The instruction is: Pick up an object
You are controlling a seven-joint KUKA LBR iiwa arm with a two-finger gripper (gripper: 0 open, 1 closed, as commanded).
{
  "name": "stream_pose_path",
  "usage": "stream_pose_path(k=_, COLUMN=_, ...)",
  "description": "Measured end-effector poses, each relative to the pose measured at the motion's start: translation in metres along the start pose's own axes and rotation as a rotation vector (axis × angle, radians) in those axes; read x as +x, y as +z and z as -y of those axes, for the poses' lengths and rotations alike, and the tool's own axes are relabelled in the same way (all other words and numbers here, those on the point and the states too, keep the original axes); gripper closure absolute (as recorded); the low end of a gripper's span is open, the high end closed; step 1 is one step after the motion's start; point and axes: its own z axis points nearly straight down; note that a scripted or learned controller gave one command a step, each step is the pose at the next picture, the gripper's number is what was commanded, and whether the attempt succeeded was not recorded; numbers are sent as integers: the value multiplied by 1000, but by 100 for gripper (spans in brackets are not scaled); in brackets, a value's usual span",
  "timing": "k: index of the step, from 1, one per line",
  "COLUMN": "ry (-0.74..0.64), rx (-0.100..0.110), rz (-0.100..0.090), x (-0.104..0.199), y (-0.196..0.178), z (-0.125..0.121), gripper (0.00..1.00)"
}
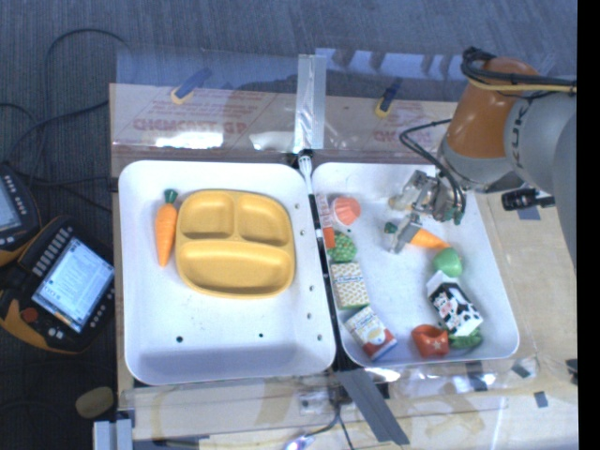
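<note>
Inspection finds the arm [511, 125] reaching in from the right over the right bin [497, 279], its gripper [405, 231] lowered into the far part of that bin. The fingers are spread apart with nothing seen between them; one tip sits just beside the left end of a small orange carrot-shaped piece [429, 240], which is judged the likeliest thing to be picked. A green piece [448, 262] lies near it on the near side, and a black-and-white carton [456, 311] further toward the near edge. Along the bin's left wall run a round orange-and-white item [344, 210], a green patterned packet [343, 247], a cracker packet [349, 284] and a small box [369, 332]; a red piece [430, 340] sits near the carton. The left bin [141, 298] holds a yellow divided tray [234, 242] with a carrot [166, 231] beside it on the left. To do the grasp well, the fingers should be centred across the orange piece's narrow width, not at its end, and brought low to the bin floor before closing; the piece looks smooth and tapered, so an off-centre pinch could squirt it aside. The lift should be straight up, clear of the green piece.
</note>
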Motion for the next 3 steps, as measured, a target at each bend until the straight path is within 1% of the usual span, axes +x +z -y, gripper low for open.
stream_pose_path(k=1, ry=-137, rx=-1, rz=23, x=9, y=5, z=-2, gripper=0)
stream_pose_path(k=2, ry=-139, rx=-1, rz=21, x=9, y=-1, z=-4, gripper=100)
stream_pose_path(k=3, ry=-139, rx=-1, rz=21, x=9, y=-1, z=-4, gripper=0)
